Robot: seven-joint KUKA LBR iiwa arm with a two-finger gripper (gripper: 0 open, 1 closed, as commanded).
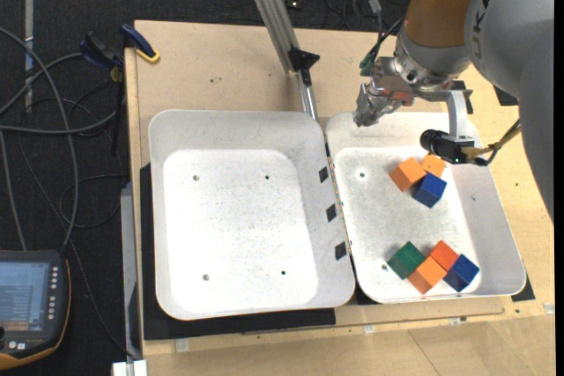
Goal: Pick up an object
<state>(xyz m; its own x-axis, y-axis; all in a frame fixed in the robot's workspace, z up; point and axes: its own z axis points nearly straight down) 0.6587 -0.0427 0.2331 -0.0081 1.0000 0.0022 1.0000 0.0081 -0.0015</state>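
The hand point(368, 114) hangs over the far left corner of the right bin point(493, 216), nothing visibly in it, and from here I can't tell how it's set. The nearest pick lies to its right and a touch nearer: an orange block point(408, 174) touching a blue block point(430, 189), another orange piece point(434, 163) tucked behind. Further toward the near edge sits a tight cluster: green block point(407, 260), two orange, one blue. They're all packed together, so neighbours crowd any grasp. The left bin point(167, 189) sits alongside on the bench point(211, 66).
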